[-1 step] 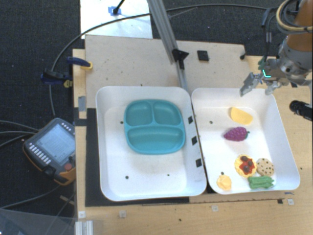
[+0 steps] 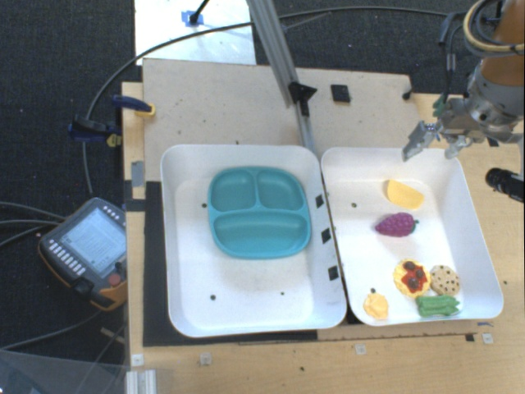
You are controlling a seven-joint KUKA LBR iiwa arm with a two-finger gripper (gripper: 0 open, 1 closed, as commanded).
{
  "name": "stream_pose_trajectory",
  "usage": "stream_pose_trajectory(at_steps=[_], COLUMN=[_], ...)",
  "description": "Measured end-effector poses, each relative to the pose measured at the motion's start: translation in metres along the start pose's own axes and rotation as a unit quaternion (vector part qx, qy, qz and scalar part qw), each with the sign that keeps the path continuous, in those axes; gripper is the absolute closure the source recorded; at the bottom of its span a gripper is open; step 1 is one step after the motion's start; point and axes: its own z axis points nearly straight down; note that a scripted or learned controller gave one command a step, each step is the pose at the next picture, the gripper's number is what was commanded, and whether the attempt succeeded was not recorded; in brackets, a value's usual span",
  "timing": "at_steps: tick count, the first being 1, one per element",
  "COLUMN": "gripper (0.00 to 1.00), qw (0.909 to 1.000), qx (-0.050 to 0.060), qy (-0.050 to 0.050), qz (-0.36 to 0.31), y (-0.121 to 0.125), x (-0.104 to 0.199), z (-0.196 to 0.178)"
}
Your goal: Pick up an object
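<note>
My gripper (image 2: 436, 144) hangs over the far rim of the right bin (image 2: 472, 220), its two fingers spread open with nothing between them. Just below and left of it lies a yellow toy piece (image 2: 405, 194). Further down sit a purple grape bunch (image 2: 396, 224), a small pizza-like piece (image 2: 411, 277), a speckled cookie (image 2: 445, 280), a green bean pod (image 2: 437, 305) and a pale yellow piece (image 2: 376, 305).
The left bin (image 2: 189, 286) holds a teal divided plate (image 2: 259, 212). A metal pole (image 2: 275, 43) slants up behind the bins. A teach pendant (image 2: 86, 249) lies off the bench's left side, with cables around it.
</note>
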Motion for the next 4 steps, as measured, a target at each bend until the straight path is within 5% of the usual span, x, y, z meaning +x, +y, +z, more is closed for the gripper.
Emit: stream_pose_trajectory(at_steps=[3, 4], gripper=[0.0, 1.0], qw=[1.0, 1.0], qx=[0.001, -0.002], qy=[0.0, -0.001], qz=[0.001, 0.001], y=[0.005, 0.007], x=[-0.015, -0.015], z=[0.17, 0.156])
